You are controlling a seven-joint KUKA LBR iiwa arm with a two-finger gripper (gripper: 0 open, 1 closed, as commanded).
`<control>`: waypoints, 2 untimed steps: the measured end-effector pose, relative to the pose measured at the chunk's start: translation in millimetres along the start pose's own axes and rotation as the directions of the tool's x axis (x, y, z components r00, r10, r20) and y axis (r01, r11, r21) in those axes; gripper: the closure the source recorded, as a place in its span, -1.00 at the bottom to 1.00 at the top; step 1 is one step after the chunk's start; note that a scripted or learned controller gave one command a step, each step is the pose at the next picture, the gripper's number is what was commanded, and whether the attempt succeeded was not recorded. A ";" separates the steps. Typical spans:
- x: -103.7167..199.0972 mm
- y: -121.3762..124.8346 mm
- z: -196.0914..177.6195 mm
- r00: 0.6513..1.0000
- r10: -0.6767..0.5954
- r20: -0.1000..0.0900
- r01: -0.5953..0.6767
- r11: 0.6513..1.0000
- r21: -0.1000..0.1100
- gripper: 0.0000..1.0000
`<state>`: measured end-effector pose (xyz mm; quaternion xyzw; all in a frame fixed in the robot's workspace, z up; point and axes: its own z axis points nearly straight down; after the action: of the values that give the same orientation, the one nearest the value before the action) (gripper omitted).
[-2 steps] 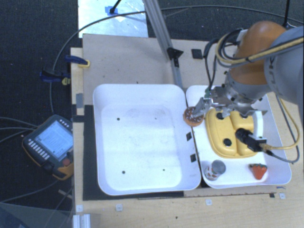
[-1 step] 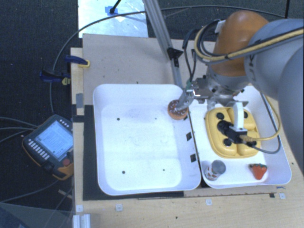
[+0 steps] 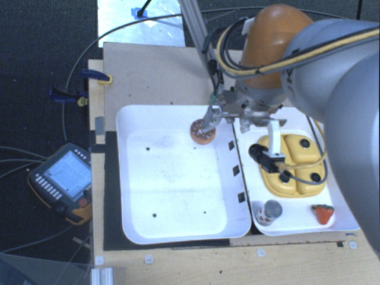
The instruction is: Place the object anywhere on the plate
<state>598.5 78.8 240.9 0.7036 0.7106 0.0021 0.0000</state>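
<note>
A small round brown and pink thing like a doughnut point(image 3: 202, 133) lies in the left bin point(image 3: 172, 177), near its far right corner. My gripper point(image 3: 211, 119) hangs right over it, its metal tip touching or almost touching the doughnut's far edge. A yellow plate point(image 3: 300, 159) sits in the right bin point(image 3: 347, 221), partly hidden by my arm and wrist. The doughnut is to the left of the plate, across the wall between the bins.
In the right bin's near part lie a small grey-topped can point(image 3: 269, 211) and a red strawberry point(image 3: 323, 214). A teach pendant point(image 3: 62, 178) rests off the bench at the left. My arm covers the right bin's far side.
</note>
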 end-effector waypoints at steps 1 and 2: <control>58.8 18.8 -0.2 1.000 -0.001 0.000 0.001 1.000 0.000 1.00; 111.5 48.6 15.1 1.000 0.001 0.000 -0.001 1.000 0.001 1.00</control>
<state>646.0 190.7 226.2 0.7039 0.7103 0.0017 -0.0001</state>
